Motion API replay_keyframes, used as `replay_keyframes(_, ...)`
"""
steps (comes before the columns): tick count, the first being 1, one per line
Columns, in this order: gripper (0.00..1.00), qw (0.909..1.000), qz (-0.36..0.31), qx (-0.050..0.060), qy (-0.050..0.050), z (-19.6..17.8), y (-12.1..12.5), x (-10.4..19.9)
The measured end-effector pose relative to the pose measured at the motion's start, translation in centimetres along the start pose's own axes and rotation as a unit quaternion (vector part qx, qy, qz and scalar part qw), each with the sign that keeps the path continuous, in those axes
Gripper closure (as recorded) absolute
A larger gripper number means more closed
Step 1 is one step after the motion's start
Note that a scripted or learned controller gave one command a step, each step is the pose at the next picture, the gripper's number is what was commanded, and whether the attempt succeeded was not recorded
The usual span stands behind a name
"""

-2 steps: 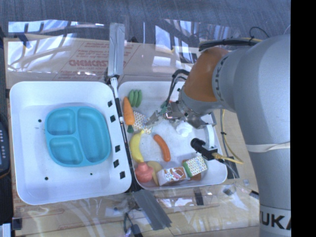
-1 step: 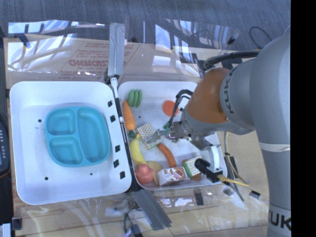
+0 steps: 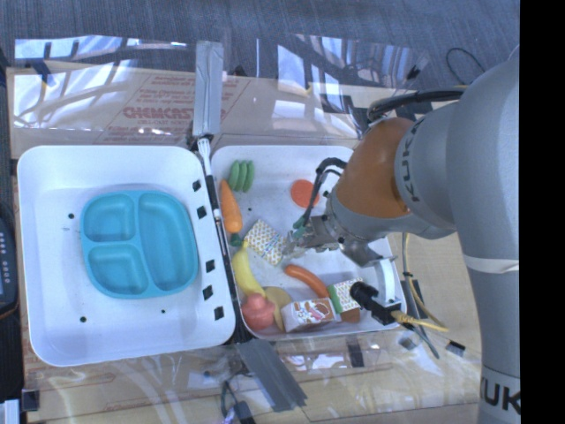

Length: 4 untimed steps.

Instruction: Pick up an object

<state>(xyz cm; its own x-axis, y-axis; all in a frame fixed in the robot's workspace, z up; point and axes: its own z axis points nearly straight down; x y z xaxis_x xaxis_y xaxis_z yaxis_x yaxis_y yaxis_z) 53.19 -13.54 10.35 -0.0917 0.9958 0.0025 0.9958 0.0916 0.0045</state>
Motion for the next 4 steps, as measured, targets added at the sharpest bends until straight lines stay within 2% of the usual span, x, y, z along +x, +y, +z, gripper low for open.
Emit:
replay_keyframes(1, 0.00, 1.0000, 0.000, 0.001, 0.000, 0.1, -0.1, 0.0)
replay_keyframes(2, 0.00, 1.0000, 0.008, 0.003, -0.001, 1.3, -5.5, -0.9)
replay_keyframes(3, 1.00, 1.0000, 0.006, 0.006, 0.000, 0.6, -5.5, -0.9)
replay_keyframes(4, 1.00, 0.9976, 0.069, 0.003, -0.001, -12.6, -3.2, 2.4)
